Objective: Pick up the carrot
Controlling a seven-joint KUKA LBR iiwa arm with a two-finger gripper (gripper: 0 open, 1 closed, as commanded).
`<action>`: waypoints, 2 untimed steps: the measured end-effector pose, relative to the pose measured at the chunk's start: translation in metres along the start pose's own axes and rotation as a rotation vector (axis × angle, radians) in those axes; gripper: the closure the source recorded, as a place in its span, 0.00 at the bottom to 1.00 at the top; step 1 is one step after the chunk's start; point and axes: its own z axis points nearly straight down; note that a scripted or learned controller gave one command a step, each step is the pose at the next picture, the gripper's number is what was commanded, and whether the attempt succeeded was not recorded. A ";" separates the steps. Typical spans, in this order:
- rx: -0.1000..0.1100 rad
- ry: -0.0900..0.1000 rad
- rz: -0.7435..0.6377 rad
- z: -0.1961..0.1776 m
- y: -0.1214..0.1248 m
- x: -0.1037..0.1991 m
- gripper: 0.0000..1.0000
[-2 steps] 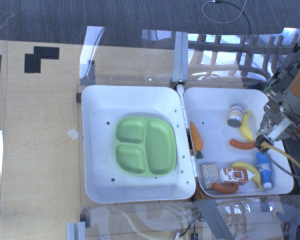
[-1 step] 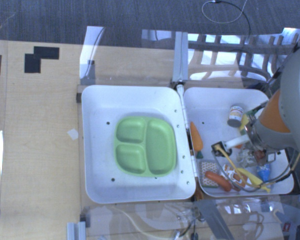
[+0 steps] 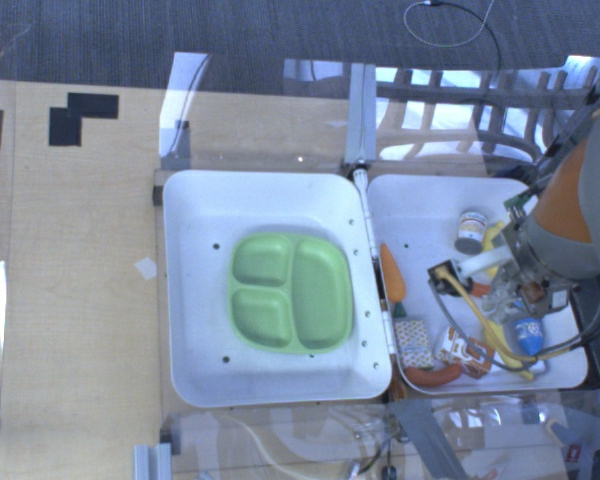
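Nearest me, a checkered packet (image 3: 412, 340) sat at the cluttered bin's (image 3: 430, 193) front edge. Past it, the carrot (image 3: 391, 274) lay untouched, tight against the dividing wall, so nothing was lifted yet. The hand (image 3: 505, 293) hung well apart from it, over clutter; apart or together, I couldn't tell. Bare floor lay between them.

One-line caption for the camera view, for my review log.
Gripper over the right bin, apart from the carrot by its left wall; green plate in the left bin.
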 end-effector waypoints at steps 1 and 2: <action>-0.002 0.009 -0.025 0.094 -0.014 0.035 1.00; 0.001 0.000 0.008 -0.001 -0.044 0.082 1.00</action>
